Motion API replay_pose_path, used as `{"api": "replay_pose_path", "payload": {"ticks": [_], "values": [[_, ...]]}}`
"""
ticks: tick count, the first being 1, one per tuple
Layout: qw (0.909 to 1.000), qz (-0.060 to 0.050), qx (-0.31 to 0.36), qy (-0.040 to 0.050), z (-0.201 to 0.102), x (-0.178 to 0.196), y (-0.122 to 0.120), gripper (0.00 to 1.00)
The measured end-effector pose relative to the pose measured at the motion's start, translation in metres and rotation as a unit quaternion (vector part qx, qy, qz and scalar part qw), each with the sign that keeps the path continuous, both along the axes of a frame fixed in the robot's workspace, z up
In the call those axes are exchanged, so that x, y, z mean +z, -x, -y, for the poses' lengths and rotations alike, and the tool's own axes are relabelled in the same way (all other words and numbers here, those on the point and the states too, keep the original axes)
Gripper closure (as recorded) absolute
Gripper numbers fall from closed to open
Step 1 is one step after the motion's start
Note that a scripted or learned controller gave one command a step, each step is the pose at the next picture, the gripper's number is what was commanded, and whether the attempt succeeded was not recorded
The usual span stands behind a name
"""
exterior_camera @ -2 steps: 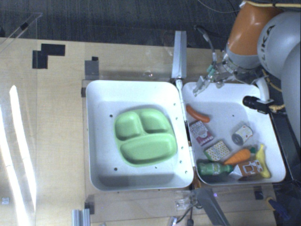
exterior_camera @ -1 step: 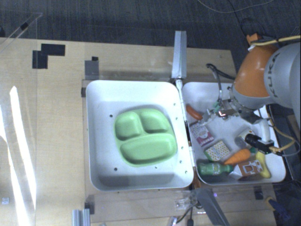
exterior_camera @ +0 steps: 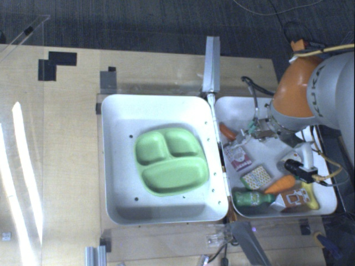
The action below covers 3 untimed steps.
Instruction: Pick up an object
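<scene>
Hovering low in the cluttered right bin point(exterior_camera: 327, 204) near the patterned packet point(exterior_camera: 238, 158), gripper point(exterior_camera: 259, 129) grip honestly unreadable, green tray point(exterior_camera: 172, 160) parked alone next door.

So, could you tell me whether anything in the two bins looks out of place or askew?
Nothing looks spilled or damaged. The green divided tray sits slightly askew in the left bin, and the right bin holds a jumbled pile.

The left bin point(exterior_camera: 111, 148) is largely taken up by a green divided tray point(exterior_camera: 171, 160), with bare white floor left along its walls. The right bin point(exterior_camera: 236, 108) is crowded toward its near edge by a green bottle point(exterior_camera: 250, 198), a carrot point(exterior_camera: 280, 184), a checkered packet point(exterior_camera: 257, 177) and a small carton point(exterior_camera: 238, 158). Its far left corner is left open. The right side is blocked by the arm point(exterior_camera: 310, 93).
</scene>
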State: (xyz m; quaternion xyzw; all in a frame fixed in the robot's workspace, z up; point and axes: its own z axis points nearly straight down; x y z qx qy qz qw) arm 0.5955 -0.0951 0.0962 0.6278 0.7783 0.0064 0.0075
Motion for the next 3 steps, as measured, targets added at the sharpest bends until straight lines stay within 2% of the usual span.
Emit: {"api": "replay_pose_path", "payload": {"ticks": [1, 2, 3], "values": [[1.0, 0.005, 0.001, -0.0019, -0.003, 0.013, -0.004, 1.0], [1.0, 0.005, 0.001, -0.0019, -0.003, 0.013, -0.003, 0.0], [0.9995, -0.007, 0.031, 0.0007, 0.014, 0.047, 0.02, 0.0]]}}
